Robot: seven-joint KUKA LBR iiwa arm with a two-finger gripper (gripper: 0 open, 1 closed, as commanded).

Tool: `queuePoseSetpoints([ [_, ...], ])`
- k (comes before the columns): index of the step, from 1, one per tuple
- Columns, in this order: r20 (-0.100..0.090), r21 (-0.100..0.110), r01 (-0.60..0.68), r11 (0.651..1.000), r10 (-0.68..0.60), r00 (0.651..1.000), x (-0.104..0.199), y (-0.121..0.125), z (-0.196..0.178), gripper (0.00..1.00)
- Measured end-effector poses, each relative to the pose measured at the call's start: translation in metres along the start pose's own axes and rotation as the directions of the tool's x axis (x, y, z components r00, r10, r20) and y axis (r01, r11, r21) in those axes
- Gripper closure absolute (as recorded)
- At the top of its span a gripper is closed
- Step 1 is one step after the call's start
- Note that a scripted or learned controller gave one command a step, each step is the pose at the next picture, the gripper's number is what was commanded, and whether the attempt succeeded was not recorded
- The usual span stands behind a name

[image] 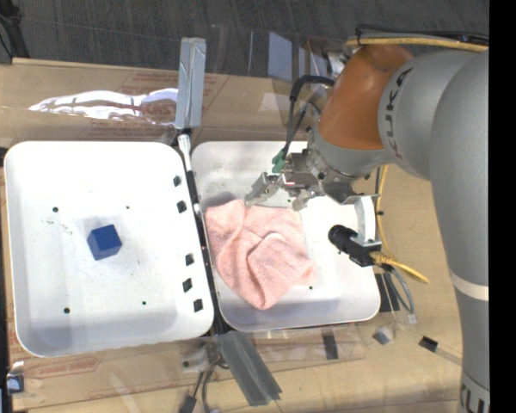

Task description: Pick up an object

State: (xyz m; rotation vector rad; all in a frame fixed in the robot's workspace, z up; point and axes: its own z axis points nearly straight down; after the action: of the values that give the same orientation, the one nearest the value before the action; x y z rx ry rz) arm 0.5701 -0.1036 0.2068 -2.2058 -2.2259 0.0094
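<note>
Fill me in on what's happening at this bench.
A grey robot arm reaches in from the right over the right-hand bin. Its hand hangs at the top edge of a crumpled pink cloth lying in that bin. A blue block sits alone in the left bin. Nothing looks lifted yet.

Bench over a dark floor

Brown cardboard (pixel 103 93) lines the bench under the bins; dark grey carpet-like floor (pixel 241 7) lies beyond; a glare patch (pixel 103 106) shines on the cardboard.
</note>
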Motion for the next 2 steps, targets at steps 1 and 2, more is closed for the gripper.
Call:
queuePoseSetpoints([
  [1,0.001,-0.005,0.139,0.99,-0.139,0.99,-0.009,0.002,0.116,0.0],
  [2,0.002,-0.005,0.285,0.958,-0.285,0.958,0.033,-0.024,0.016,0.0],
])
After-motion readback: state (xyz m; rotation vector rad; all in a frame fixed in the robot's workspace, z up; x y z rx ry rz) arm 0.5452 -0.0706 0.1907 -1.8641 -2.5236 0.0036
